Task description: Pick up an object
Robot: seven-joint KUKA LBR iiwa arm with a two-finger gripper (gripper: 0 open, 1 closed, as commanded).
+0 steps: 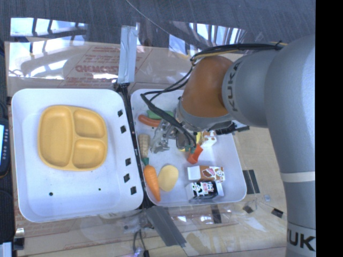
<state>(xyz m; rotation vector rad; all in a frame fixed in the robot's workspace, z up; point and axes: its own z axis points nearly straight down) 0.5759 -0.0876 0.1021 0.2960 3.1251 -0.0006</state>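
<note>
pincer (170, 138) low in the right bin (235, 159), near the middle of its far half, hanging under the orange-banded wrist of the arm (257, 90). released or clenched: cannot tell, with the metal parts blurred and half hidden by the wrist. nothing seen gripped.

candidates for the pick all in the right bin. corn cob (143, 145) against the left wall, just beside the pincer. red pepper-like piece (149, 120) toward the far left corner, with something green just beyond it. small orange-red piece (195, 154) just right of the pincer, and a small white carton (208, 139) near it, part under the wrist. carrot (151, 182) and pale yellow potato-like piece (168, 177) touching each other near the near left corner. brown carton (206, 173) and black-and-white carton (204, 189) toward the near right corner, close together.

left bin (27, 159) carrying a yellow divided tray (72, 137), well apart from the action.

likely trouble, judged from the crowding: closing between corn cob and small orange-red piece and catching neither, or only clipping an edge and dropping it on the lift. rounded, slick toy shapes apt to squirt sideways under a pinch. descent too near the left wall liable to jam a finger against the rim. cables by the wrist possibly snagging small pieces.
</note>
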